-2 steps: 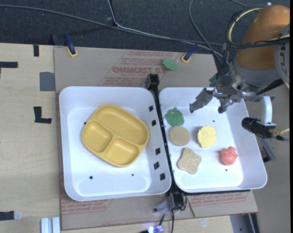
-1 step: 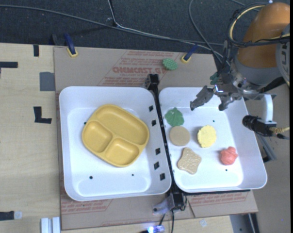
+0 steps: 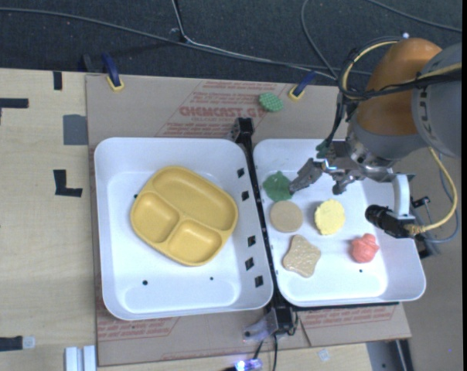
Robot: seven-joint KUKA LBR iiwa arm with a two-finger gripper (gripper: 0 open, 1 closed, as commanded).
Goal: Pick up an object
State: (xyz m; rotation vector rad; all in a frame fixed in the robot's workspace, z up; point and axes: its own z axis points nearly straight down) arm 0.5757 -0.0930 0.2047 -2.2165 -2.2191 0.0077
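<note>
Bins sat side by side on a cardboard sheet (image 3: 210,114), and the yellow tray (image 3: 184,215) serves here as the landmark. That tray, a divided dish with three compartments, lay tilted in the left bin (image 3: 114,230), filling most of its floor. Right of the tray, across the black divider clips, the right bin (image 3: 396,284) held five small objects. Nearest the tray were a dark green piece (image 3: 277,185) and, just below it, a round tan biscuit (image 3: 286,216); the two lay close together, though whether they touched could not be told. Farther right of the tray sat a yellow lumpy piece (image 3: 330,217), and below the biscuit a tan star-like cookie (image 3: 301,256). Farthest from the tray, near the bin's right side, lay a pink piece (image 3: 363,248).

The grey arm with its orange band (image 3: 396,76) reached in from the side opposite the tray. Its gripper (image 3: 324,174) hung over the upper part of the right bin, above the yellow lumpy piece and right of the dark green piece. One finger (image 3: 304,178) angled toward the green piece, the other pointed the opposite way, so the jaws stood wide apart with nothing between them.

Beyond the tray, on the cardboard above both bins, lay a small light green object (image 3: 270,101).
</note>
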